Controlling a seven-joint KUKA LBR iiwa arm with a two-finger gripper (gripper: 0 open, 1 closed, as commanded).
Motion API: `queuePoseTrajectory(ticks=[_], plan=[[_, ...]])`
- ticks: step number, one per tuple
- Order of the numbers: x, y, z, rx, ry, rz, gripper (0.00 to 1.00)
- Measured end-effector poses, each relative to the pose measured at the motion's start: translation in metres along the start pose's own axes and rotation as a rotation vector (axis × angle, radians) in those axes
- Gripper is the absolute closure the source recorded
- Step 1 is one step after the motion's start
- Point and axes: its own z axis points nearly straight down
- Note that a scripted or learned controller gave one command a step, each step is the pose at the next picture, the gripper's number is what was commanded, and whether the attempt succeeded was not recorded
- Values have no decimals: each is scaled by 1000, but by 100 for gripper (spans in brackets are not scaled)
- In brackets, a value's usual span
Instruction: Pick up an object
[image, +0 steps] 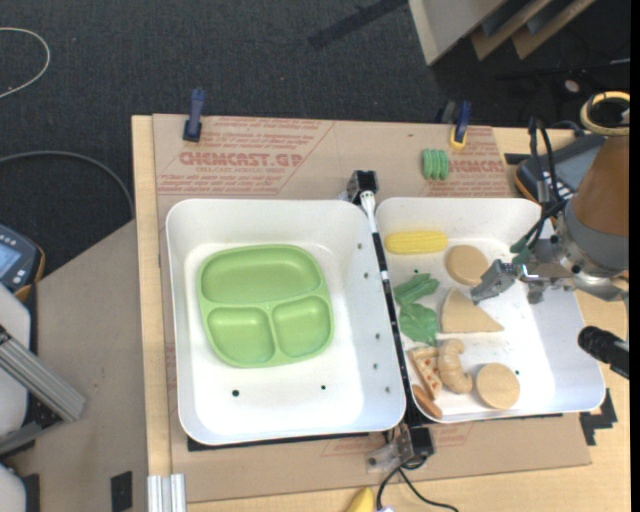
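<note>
Gripper (492, 281) hangs low over the right bin (560, 372), near its far edge, tip between the round cookie (466, 264) and the tan wedge (468, 315); whether the fingers are parted, I can't tell. Corn cob (416, 241) lies by the far-left corner, and the green divided plate (265, 303) sits in the left bin (190, 350).

Two bins side by side, mid-frame

We see a divided tray (265, 303) in the left bin (190, 380); the right bin (560, 385) holds food pieces clustered along its left half, gripper (492, 281) above them.
</note>
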Motion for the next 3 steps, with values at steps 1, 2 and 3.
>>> queuePoseTrajectory(ticks=[1,2,3], plan=[[94,-35,-56,-6,3,-10,0],[122,-34,-127,-10,1,-5,0],[121,-34,-133,-4,-1,-2,100]])
